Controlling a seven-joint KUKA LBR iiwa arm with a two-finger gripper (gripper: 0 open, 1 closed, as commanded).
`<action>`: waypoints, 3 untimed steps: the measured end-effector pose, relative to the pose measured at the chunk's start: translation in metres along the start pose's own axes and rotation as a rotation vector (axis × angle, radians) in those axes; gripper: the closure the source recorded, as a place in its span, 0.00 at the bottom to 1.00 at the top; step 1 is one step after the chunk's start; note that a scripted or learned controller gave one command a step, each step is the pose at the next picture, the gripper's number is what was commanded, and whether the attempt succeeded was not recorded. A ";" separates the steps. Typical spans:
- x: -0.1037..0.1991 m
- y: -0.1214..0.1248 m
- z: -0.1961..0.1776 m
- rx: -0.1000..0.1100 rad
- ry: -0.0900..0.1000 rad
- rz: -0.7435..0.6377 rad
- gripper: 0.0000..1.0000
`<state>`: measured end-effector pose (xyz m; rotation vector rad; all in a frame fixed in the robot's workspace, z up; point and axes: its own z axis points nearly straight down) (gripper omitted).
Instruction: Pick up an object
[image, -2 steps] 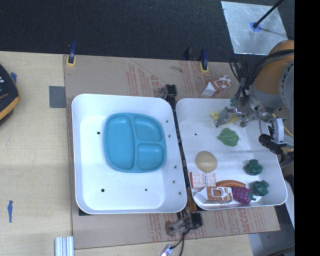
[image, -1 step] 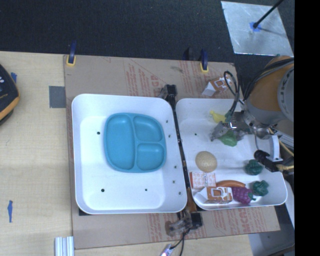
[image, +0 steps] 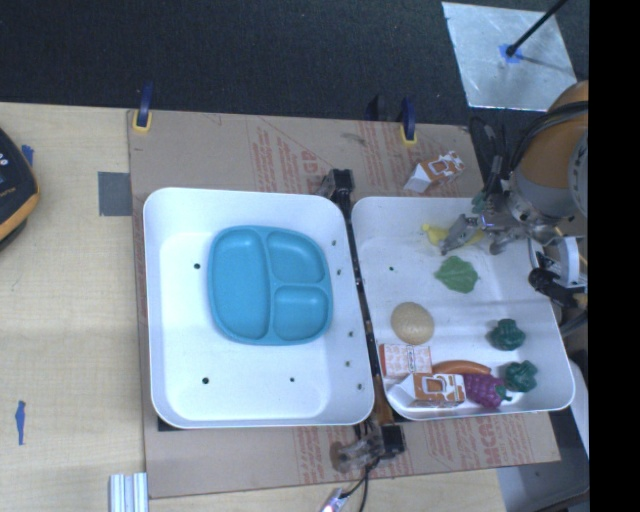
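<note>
My gripper (image: 476, 238) hangs over the back of the right bin (image: 385, 230), open, with nothing between its fingers. A small yellow piece (image: 433, 235) lies just left of it, and a flat green leaf (image: 457, 273) lies just in front. Further forward in the same bin are a tan round bun (image: 412, 322), two dark green broccoli pieces (image: 506, 334) (image: 520, 376), two small cartons (image: 407, 358) (image: 440, 388), an orange sausage (image: 458, 368) and a purple piece (image: 485, 391).
The left bin (image: 175, 390) holds a blue divided plate (image: 270, 283). A small carton (image: 436, 172) lies on the cardboard behind the right bin. The arm's orange band (image: 550, 150) rises at the right. A dark device (image: 12, 185) sits at the far left.
</note>
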<state>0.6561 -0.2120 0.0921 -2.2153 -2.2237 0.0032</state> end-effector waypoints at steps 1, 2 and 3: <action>0.056 -0.055 -0.019 0.000 -0.001 -0.002 0.00; 0.011 0.000 0.000 -0.001 0.000 -0.001 0.00; 0.036 -0.052 0.001 0.001 -0.001 0.000 0.00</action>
